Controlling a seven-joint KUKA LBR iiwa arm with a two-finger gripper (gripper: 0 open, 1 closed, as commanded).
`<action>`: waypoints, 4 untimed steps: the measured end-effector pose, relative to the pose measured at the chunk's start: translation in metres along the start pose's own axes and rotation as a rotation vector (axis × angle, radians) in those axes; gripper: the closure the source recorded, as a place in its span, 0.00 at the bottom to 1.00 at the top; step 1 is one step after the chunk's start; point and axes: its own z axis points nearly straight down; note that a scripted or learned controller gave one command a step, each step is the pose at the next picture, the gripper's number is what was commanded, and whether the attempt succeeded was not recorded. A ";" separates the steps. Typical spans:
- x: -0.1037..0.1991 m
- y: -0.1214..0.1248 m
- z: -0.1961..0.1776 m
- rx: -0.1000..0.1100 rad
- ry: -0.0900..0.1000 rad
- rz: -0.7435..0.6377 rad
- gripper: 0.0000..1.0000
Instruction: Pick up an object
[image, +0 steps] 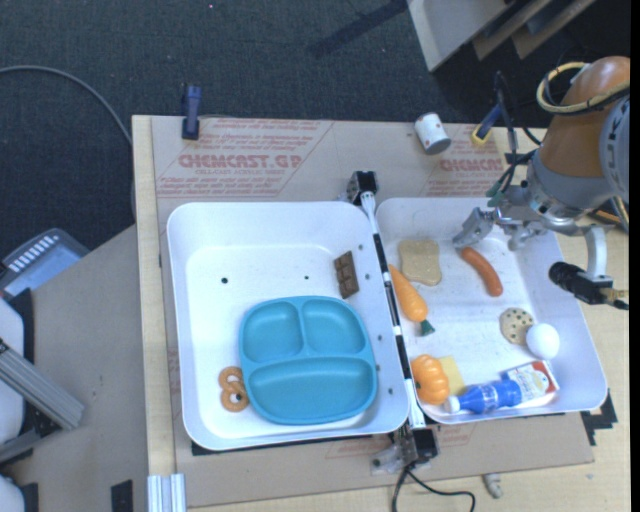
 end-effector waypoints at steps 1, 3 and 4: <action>-0.029 -0.007 0.063 0.005 0.000 0.002 0.00; 0.049 0.013 0.062 0.010 0.003 0.000 1.00; 0.109 -0.078 -0.039 0.003 0.001 0.000 1.00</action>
